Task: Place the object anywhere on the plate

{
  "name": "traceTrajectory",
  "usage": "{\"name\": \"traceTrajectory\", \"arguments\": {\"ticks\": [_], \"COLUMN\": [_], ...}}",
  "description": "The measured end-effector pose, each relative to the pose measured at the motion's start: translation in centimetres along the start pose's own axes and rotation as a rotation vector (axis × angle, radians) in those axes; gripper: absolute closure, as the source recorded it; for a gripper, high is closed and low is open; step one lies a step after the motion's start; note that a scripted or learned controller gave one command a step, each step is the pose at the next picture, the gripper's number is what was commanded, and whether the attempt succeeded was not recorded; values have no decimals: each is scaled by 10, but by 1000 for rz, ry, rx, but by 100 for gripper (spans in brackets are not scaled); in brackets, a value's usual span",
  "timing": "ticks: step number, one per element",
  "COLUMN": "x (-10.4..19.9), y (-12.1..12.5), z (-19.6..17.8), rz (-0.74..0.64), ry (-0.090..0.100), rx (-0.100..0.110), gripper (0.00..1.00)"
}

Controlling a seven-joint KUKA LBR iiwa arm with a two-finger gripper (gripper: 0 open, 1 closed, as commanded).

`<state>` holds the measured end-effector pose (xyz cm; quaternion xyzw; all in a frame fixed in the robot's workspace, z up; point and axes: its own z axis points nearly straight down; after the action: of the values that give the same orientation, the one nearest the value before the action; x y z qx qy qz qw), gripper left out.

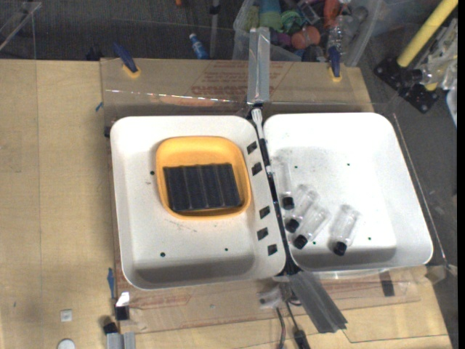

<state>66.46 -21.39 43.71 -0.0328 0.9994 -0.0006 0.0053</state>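
Note:
An orange plate (200,148) with rounded corners lies in the left bin (134,202). A dark, ridged rectangular block (202,186) rests flat on it and covers most of its middle. In the right bin (363,140), several clear vials with black caps lie near the front left. One vial (343,225) lies a little apart to the right, and two vials (306,217) lie close together next to the divider.
A raised divider (260,167) with black marks runs between the two bins. Behind the bench stands a clear crate of colourful toys (305,6). Clamps (129,65) sit at the bench's back edge, and a yellow tube (432,20) lies at the top right.

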Motion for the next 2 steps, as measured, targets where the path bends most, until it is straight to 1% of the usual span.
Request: {"name": "traceTrajectory", "arguments": {"ticks": [1, 2], "x": [-3, -3], "y": [-8, -7], "z": [0, 0], "rz": [-246, -346], "ry": [-1, -1], "rx": [-1, -1], "gripper": [100, 100]}}
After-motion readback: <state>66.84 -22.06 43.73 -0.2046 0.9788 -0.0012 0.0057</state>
